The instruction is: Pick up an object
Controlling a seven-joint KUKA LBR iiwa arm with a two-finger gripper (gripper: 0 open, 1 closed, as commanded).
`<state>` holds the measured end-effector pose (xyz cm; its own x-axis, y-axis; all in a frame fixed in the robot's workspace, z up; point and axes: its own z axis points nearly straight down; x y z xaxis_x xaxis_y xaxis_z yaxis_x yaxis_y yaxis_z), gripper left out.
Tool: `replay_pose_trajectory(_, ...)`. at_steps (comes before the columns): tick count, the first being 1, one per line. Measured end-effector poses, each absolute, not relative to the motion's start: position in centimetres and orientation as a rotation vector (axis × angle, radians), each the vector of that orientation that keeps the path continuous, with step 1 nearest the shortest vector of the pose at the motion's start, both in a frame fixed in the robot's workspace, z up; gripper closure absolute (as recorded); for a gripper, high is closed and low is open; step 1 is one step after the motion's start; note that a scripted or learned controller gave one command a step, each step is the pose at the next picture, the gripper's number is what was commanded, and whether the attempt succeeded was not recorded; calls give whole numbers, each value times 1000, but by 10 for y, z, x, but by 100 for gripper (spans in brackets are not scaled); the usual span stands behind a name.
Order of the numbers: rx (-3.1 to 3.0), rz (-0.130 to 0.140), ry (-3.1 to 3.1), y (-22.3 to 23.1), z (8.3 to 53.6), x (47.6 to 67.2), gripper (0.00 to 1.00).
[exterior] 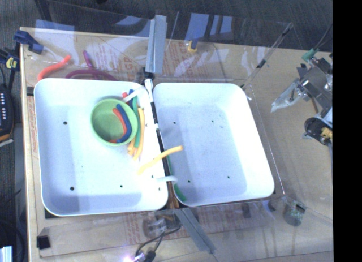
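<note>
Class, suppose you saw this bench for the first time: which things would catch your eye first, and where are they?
The green bowl in the left bin stands out first, with bright sticks bunched at its right side. Next comes the yellow stick lying across the divide between the left bin and the right bin.

Your gripper point(285, 100) sits at the far right of the camera view, well off to the side of the bins, its pale fingers pointing left and slightly down. The wrist hardware behind it is partly cut off at the edge.
</note>
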<state>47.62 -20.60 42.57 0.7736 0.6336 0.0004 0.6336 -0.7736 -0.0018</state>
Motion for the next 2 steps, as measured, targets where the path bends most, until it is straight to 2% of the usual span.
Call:
replay_pose_trajectory(1, -2828, 7, -1359, -199, 350, 522, 0)
replay_pose_trajectory(2, -2844, 0, -1333, -197, 405, 507, 0)
